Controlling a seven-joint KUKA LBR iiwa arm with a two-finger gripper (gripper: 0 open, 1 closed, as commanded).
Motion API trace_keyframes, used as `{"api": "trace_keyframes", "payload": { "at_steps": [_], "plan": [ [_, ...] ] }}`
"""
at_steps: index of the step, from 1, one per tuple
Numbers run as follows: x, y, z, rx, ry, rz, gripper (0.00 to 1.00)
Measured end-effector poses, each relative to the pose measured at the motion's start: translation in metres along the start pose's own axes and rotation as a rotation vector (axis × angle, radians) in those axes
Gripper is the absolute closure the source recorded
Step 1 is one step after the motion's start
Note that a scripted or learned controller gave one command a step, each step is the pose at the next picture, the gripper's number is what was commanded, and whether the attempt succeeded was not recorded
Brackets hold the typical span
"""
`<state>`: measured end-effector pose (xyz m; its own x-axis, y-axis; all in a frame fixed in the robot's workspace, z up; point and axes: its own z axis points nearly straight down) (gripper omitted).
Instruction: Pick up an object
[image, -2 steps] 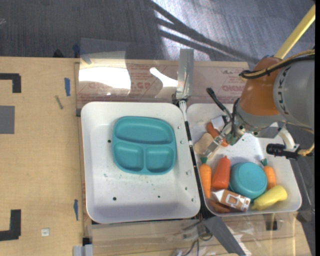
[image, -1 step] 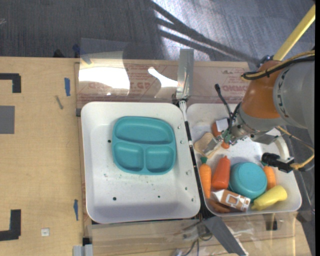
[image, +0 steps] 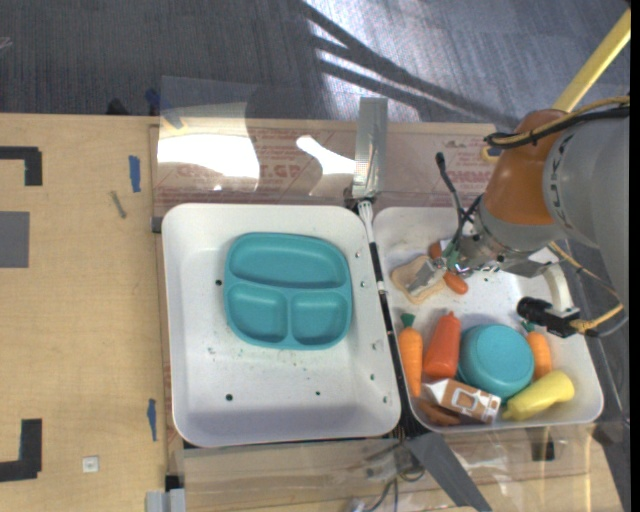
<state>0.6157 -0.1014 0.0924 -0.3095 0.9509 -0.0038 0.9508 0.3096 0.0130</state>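
A: Camera view first: where is there room to move?

B: The left bin (image: 190, 330) has plenty. A teal tray (image: 288, 288) lies at its centre, and bare white floor runs all round it, widest toward 6 o'clock. The right bin (image: 585, 395) is crowded from its centre down to 6 o'clock, with open floor only near its 12 o'clock wall.

A: What crowds it?

B: A teal bowl (image: 497, 358) sits in the middle. An orange bottle (image: 441, 345) stands at its 9 o'clock, and a carrot (image: 411, 362) lies beyond that, right along the bin's 9 o'clock wall. A yellow piece (image: 539, 394) lies at the bowl's 5 o'clock, near the rim. A small box (image: 467, 399) lies at the bowl's 7 o'clock.

A: And the gripper?

B: The gripper (image: 452, 265) is low in the right bin's 10 o'clock part, over a tan piece (image: 420, 277) and a small orange bit (image: 456, 283). I cannot tell whether it is parted or closed, nor whether it touches either piece; cables and the wrist blur that spot.

A: Anything cut off?

B: The arm (image: 560, 190) runs out at 3 o'clock. An orange item (image: 541, 350) at the bowl's 3 o'clock is half hidden behind it.
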Motion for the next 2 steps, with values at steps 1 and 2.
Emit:
{"api": "trace_keyframes", "payload": {
  "at_steps": [1,2],
  "plan": [
    [-0.003,0.004,-0.015,-0.013,-0.012,-0.002,1.0],
    [0.037,0.043,-0.131,-0.001,-0.001,-0.046,1.0]
  ]
}}
